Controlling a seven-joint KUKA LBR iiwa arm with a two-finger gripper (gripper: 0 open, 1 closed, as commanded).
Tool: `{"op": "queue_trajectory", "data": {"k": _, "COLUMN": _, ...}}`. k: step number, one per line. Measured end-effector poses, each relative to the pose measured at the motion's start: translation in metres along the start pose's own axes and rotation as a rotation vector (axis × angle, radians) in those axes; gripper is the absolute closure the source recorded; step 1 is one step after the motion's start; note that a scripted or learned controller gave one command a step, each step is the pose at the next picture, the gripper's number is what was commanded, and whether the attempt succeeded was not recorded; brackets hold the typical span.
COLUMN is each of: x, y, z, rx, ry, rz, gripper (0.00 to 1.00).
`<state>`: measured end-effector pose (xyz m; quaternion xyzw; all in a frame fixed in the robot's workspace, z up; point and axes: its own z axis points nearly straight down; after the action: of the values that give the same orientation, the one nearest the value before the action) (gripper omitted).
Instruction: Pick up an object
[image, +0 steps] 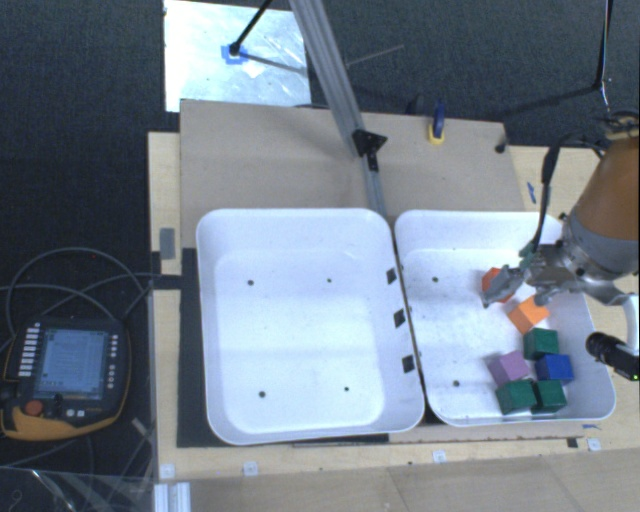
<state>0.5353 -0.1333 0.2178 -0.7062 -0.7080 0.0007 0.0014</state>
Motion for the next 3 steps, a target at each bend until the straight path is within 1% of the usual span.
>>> {"op": "queue_trajectory", "data": {"k": 1, "x": -0.001, "y": -0.002, "z": 0.042, "rx": 0.000, "ry": 0.000, "rz": 0.000, "gripper": 0.00}}
{"op": "queue_trajectory", "data": {"k": 2, "x": -0.002, "y": 0.001, "z": 0.085, "rx": 0.000, "ry": 0.000, "rz": 0.000, "gripper": 0.00}}
{"op": "queue_trajectory", "data": {"k": 3, "x": -0.002, "y": 0.003, "z": 0.071, "rx": -0.007, "ry": -0.001, "rz": -0.003, "gripper": 1.00}}
